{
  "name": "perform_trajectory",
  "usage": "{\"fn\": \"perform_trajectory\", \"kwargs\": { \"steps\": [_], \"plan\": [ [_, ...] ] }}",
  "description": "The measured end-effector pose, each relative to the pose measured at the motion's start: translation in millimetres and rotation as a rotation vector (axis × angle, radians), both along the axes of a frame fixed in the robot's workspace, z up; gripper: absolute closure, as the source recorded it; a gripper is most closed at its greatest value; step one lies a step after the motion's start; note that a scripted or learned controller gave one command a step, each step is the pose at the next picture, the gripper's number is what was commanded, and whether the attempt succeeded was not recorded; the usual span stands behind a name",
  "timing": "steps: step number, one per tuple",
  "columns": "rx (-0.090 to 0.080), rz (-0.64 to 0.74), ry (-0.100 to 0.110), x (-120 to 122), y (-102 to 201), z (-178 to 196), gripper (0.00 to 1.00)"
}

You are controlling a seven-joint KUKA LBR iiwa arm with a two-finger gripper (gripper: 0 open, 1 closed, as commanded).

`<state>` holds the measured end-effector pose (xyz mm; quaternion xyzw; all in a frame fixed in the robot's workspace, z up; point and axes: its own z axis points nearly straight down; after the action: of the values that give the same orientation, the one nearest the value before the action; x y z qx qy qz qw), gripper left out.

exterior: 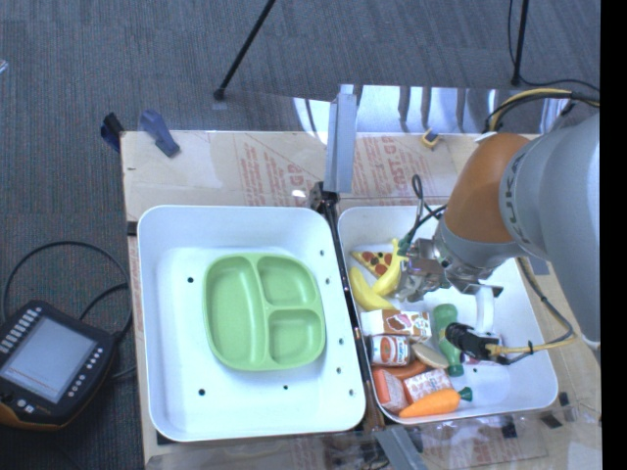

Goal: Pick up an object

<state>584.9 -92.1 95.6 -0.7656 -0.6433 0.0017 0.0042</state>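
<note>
Many toys crowd the right bin (pixel 537 360); gripper (pixel 416 280) sits by the banana (pixel 377 284). Fingers' state: cannot tell. It risks nudging neighbours, grasping nothing.

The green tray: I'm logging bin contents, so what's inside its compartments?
Nothing lies in the three compartments of the green tray; all are in plain view. Whatever lies beneath it in the left bin is covered.
</note>
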Motion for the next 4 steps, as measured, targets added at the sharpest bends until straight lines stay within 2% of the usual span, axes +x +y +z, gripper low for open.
{"fn": "perform_trajectory", "kwargs": {
  "steps": [1,2,3,4],
  "plan": [
    [-0.004,0.045,-0.006,21,-46,110,1.0],
    [-0.004,0.045,-0.006,21,-46,110,0.0],
    [-0.002,-0.05,-0.025,21,-27,15,0.0],
    [-0.003,0.003,-0.005,40,8,-8,0.0]
  ]
}}
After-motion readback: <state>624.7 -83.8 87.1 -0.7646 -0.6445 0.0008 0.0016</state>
